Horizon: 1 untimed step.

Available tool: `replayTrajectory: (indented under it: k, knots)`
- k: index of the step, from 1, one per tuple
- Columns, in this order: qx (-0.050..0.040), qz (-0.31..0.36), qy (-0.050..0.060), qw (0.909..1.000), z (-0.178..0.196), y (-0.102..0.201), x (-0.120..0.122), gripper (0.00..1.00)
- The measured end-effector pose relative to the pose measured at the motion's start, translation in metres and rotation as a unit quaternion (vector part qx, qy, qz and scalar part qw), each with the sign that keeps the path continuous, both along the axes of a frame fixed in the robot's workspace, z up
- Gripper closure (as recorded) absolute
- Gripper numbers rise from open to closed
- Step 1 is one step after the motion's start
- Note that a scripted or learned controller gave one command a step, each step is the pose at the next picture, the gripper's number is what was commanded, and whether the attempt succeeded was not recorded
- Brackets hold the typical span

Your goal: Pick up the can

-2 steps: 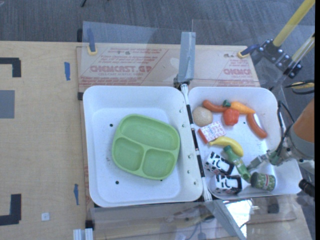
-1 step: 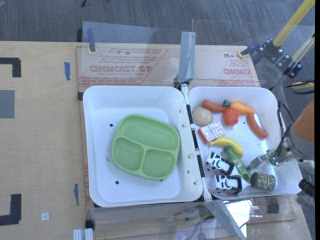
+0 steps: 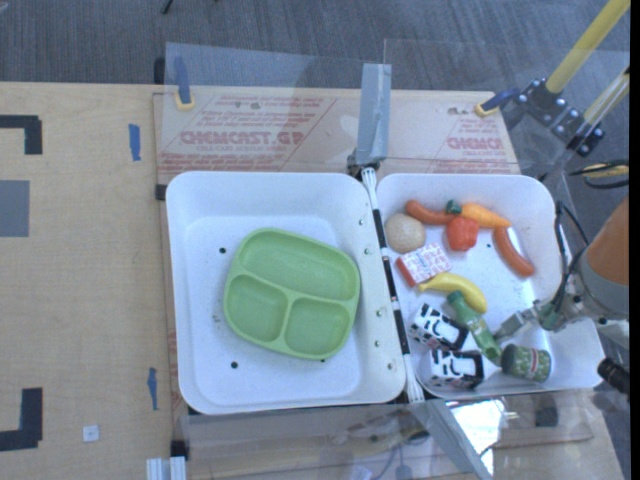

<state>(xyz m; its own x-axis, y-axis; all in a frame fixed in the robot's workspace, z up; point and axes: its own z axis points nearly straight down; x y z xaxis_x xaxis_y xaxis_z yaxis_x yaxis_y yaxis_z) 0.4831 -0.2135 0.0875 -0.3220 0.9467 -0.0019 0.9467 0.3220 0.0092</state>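
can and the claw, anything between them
In the camera view the claw sits just above the can, which lies on its side; between them shows a short bare strip of the right bin.

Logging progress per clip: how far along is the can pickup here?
Early stage. Nothing looks done: the can lies on its side on the floor of the right bin, near its front corner. In hand: the gripper sits low just above the can, approaching. Left: closing on it and lifting it clear.
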Motion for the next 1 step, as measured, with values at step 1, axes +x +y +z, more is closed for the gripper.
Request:
replayTrajectory:
  k: [1]
  knots:
    - [0.0,0.0,0.0,1.0,0.0,0.0,0.0,0.0]
